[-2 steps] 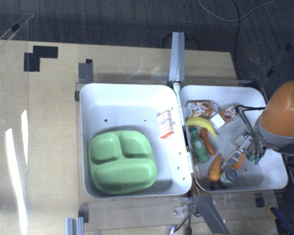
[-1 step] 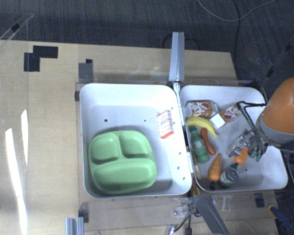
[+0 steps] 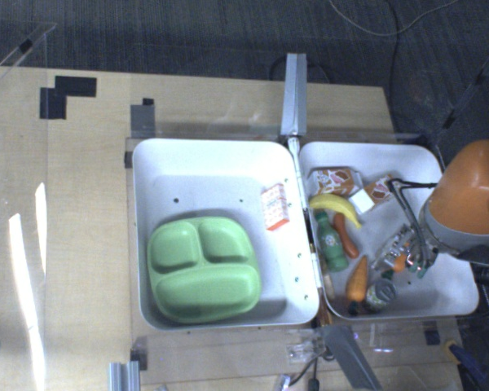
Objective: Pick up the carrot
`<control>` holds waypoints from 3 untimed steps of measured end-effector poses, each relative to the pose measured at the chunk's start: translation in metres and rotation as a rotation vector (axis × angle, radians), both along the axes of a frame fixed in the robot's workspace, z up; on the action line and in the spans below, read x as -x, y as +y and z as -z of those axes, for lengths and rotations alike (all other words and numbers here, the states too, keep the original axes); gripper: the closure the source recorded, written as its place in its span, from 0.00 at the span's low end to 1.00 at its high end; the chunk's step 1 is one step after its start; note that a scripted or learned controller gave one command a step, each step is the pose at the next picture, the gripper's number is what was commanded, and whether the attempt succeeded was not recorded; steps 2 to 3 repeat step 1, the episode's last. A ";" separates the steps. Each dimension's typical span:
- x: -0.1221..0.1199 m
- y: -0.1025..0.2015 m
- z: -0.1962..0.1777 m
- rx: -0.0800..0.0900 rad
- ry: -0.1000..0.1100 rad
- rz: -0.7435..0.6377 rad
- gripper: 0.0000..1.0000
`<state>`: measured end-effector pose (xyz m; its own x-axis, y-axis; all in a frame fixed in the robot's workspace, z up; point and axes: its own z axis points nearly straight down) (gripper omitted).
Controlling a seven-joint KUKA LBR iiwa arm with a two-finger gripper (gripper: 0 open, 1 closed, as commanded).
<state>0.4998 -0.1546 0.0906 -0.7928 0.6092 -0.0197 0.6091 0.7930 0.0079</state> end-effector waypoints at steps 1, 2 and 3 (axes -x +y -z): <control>0.011 0.051 -0.089 -0.003 0.012 -0.152 1.00; 0.011 0.051 -0.089 -0.003 0.012 -0.152 1.00; 0.011 0.051 -0.089 -0.003 0.012 -0.152 1.00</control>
